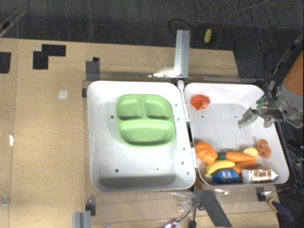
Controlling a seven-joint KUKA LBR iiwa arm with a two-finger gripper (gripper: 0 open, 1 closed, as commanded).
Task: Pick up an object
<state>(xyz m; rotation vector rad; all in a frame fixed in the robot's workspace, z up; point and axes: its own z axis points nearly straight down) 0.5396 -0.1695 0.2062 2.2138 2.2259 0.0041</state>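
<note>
Jaws (256,116): spread apart, nothing between them; positioned over the bare floor of the right bin, toward its right wall.
Arm (292,87): grey with orange band, entering over the right bin's right rim.
Right bin (223,113): white, shallow; landmark for all entries below.
Pretzel (263,148): brown, near the right bin's right wall, below the jaws, apart from them.
Carrot (241,156): orange, lying along the right bin's front area, just beside the pretzel.
Banana (219,166): yellow, in the right bin's front area, touching the carrot.
Orange pepper (205,151): at the right bin's front left, against the banana.
Blue item (225,176): at the right bin's front wall, under the banana.
Bottle (259,175): white, lying flat at the right bin's front right corner.
Red item (200,101): at the right bin's back left, well apart from the jaws.
Left bin (102,127): white, adjoining the right bin's left wall.
Green tray (144,118): three compartments, inside the left bin.
Surface (42,141): tan, carrying both bins.
</note>
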